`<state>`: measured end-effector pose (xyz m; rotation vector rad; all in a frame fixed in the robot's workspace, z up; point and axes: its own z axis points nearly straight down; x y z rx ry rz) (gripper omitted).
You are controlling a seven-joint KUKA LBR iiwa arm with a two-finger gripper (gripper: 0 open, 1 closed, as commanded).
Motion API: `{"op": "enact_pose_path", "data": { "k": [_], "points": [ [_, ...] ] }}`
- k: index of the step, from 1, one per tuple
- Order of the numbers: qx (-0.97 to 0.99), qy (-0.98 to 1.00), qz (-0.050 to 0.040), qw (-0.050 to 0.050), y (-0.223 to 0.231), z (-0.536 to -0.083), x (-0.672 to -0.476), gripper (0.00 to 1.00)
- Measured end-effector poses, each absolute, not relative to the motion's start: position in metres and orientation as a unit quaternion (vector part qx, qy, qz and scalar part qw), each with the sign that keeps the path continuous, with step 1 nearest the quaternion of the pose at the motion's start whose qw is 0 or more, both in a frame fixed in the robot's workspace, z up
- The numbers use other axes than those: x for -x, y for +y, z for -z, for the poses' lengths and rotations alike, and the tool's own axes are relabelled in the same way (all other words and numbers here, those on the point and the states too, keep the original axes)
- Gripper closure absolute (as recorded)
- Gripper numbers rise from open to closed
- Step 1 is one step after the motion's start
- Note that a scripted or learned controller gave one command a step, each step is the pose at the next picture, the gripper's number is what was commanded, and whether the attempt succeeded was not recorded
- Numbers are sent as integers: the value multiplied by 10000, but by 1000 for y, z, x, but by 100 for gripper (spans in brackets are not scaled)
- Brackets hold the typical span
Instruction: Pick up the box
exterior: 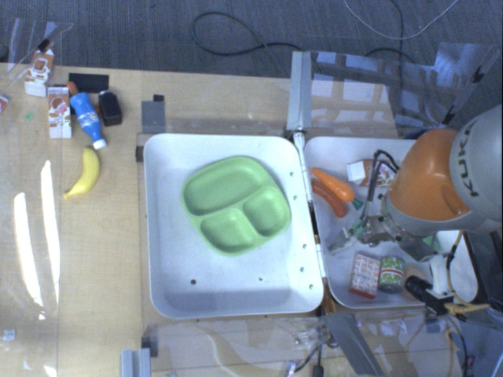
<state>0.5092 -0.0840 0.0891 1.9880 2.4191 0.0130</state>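
Two white bins side by side on a pale wooden bench. Left bin (169, 289): one green divided plate (236, 204), three compartments, lying roughly centred. Right bin (339, 289): one small box (365, 276) with a red-and-white printed face, lying near the front wall; one small can (391, 274) with a green label just beside it on the right, touching or nearly so; one orange carrot (332, 188) toward the back left corner; one small white item (357, 170) behind the carrot, too small to name.

One arm (440, 183), grey with an orange band, fills the right side of the right bin. Gripper (369, 230) hangs low over the middle of that bin, behind the box and apart from it, between carrot and can. Fingers look parted with nothing between them, though the view is cluttered by wires here.

Off the bins, far left of the bench: one banana (84, 173), one blue bottle (87, 120) with white cap, two small cartons (47, 93), one black object (109, 107).

Behind the bench, dark grey carpet with black cables (236, 34) looping across it.
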Motion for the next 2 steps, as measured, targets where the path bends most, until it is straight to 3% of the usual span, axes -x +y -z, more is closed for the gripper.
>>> {"op": "enact_pose_path", "data": {
  "k": [1,2],
  "points": [
    [-6133,7898,-33,74,-178,-90,-492,0],
    [-6084,7936,-37,74,-130,-89,-492,0]
  ]
}}
